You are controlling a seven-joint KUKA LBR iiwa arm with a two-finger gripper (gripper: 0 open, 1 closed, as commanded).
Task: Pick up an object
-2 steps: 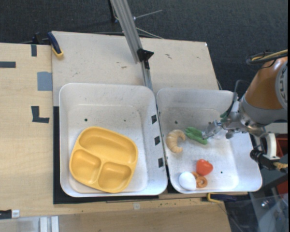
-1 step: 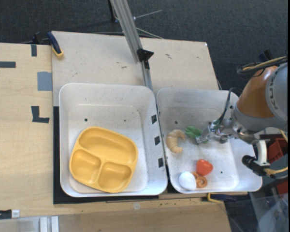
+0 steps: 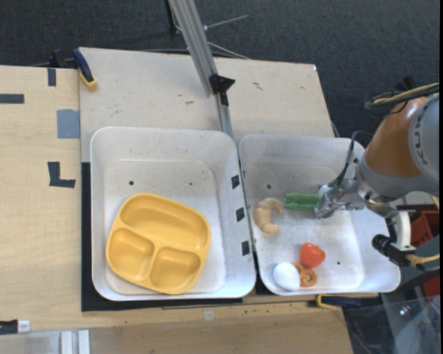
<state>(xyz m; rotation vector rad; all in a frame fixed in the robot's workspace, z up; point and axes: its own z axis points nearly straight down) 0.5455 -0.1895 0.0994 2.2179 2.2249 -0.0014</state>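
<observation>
One hand [image 3: 323, 205] low in right bin [image 3: 295, 153], touching green item [image 3: 301, 200].

Your surroundings, itemised: dark speckled floor [image 3: 340, 21] beyond the far edge; pale wooden tabletop [image 3: 29, 220] marked with black tape pieces [image 3: 57, 175] and a grey patch [image 3: 68, 123]. You also have a beige board [image 3: 155, 87] under the bins, a slanted metal pole [image 3: 196, 39] crossing it, and a yellow-handled clamp [image 3: 85, 68] at its corner.

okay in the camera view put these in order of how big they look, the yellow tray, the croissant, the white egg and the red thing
1. yellow tray, by far the largest
2. croissant
3. white egg and red thing: these look about alike, so I won't rank them
</observation>
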